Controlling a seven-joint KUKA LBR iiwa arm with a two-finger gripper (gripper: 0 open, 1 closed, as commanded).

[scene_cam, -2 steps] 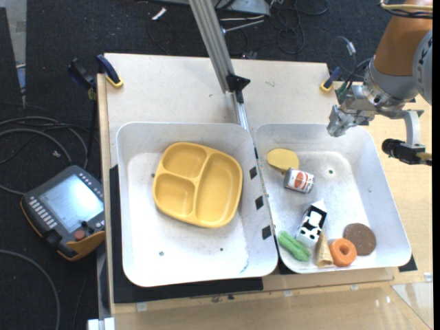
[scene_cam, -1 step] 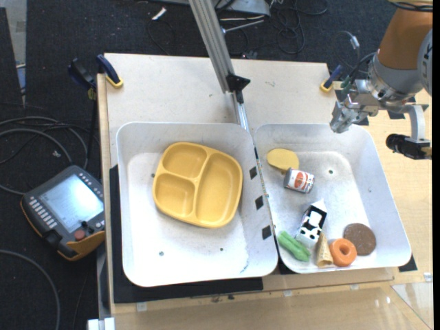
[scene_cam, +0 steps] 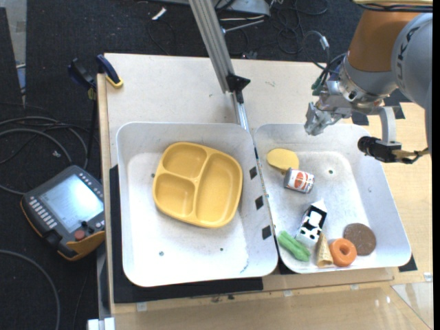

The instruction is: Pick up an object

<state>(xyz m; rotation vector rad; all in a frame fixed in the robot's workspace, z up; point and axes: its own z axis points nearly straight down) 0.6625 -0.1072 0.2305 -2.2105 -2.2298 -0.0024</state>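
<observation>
Gripper [scene_cam: 315, 126] hovers over the right bin's [scene_cam: 371, 184] far edge.
Whether its fingers are apart or together cannot be told; a can [scene_cam: 299, 181] lies near.

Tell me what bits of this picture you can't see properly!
- Gripper: its tip is small and blurry above the right bin, so its state is unclear.
- Small can: the label is too tiny to read.
- Arm: the picture's right edge cuts it off.
- Green toy: it lies against the bin's wall, too small to tell what it is.
- Cone: the orange ring overlaps it.
</observation>
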